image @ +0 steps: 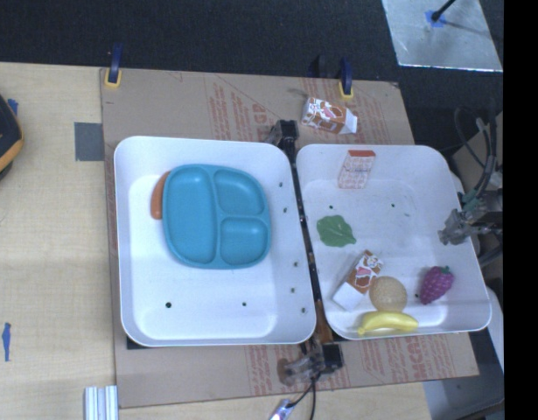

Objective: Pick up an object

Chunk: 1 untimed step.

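The gripper (pixel 461 227) hangs at the right bin's (pixel 408 173) edge, its grasp too blurred to tell, probably needing to descend onto the grapes (pixel 435 283).

- Blue divided plate (pixel 218 215): smooth plastic, soft sheen.
- White bins (pixel 137 234): smooth, slightly glossy plastic.
- Bench (pixel 50 252): pale matt wood.
- Sheet under the bins (pixel 225 112): brown matt cardboard.

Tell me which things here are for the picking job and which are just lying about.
For the job: gripper, banana, grapes, green leaf, round ball, two small cartons.

Lying about: blue plate, packet outside the bins.
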### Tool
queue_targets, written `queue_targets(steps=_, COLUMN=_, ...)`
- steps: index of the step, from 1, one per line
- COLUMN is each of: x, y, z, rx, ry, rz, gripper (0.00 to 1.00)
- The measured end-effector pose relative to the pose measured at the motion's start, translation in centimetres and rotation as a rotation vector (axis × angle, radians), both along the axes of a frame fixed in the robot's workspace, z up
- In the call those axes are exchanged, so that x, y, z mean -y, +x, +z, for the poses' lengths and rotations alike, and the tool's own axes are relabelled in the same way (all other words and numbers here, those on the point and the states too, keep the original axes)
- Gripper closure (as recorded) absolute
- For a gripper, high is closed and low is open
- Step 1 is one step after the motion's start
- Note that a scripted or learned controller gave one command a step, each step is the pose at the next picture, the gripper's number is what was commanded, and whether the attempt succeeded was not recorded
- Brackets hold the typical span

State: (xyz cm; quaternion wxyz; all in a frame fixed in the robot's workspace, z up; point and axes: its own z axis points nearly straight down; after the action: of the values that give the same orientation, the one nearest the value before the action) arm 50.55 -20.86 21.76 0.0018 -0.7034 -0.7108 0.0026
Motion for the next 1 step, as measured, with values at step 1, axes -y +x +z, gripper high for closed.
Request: queue_targets(steps=1, x=0.00, y=0.00, z=-0.01, rx=0.000, ry=0.000, rz=0.000, gripper=0.00)
